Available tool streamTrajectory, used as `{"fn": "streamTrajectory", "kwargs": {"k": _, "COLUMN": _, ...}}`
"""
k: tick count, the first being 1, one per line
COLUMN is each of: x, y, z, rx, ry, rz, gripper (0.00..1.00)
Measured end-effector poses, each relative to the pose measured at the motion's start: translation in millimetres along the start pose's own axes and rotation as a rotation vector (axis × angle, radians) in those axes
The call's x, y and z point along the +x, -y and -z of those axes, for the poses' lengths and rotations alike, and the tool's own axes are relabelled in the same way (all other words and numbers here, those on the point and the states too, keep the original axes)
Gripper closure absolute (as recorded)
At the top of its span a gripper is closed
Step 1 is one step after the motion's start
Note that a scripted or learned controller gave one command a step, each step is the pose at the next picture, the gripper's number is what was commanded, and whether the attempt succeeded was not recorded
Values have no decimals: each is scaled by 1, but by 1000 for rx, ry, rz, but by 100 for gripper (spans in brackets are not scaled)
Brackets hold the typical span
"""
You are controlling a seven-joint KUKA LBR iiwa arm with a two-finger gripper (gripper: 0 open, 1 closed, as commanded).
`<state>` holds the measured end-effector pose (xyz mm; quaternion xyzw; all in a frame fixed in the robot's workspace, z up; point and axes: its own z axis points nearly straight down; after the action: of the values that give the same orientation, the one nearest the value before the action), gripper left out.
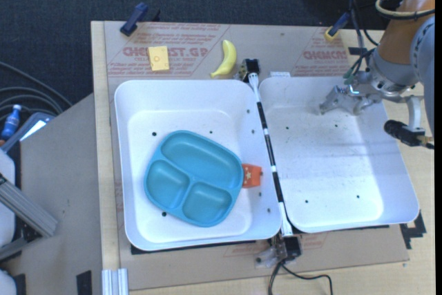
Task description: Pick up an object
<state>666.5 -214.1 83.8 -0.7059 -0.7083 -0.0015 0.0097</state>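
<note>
My gripper (330,104) hangs over right bin (345,176) far side, fingers spread, holding nothing. Blue divided plate (194,178) sits in left bin (138,148), small orange object (251,175) touching its right edge.

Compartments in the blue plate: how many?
3. The blue plate in the left bin has one long compartment along its upper side and two smaller ones below, lower left and lower right.

blue divided plate (194,178) | flat, left bin | small orange object (251,175) touching its right rim
</note>
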Motion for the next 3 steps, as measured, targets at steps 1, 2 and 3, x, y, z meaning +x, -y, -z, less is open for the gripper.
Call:
{"fn": "streamTrajectory", "kwargs": {"k": 1, "x": -3, "y": -1, "z": 12, "rx": -10, "ry": 13, "rz": 2, "gripper": 100}}
{"fn": "streamTrajectory", "kwargs": {"k": 2, "x": 0, "y": -1, "z": 11, "rx": -7, "ry": 6, "rz": 3, "gripper": 0}}
{"fn": "streamTrajectory", "kwargs": {"k": 3, "x": -1, "y": -2, "z": 22, "rx": -11, "ry": 11, "rz": 5, "gripper": 100}}
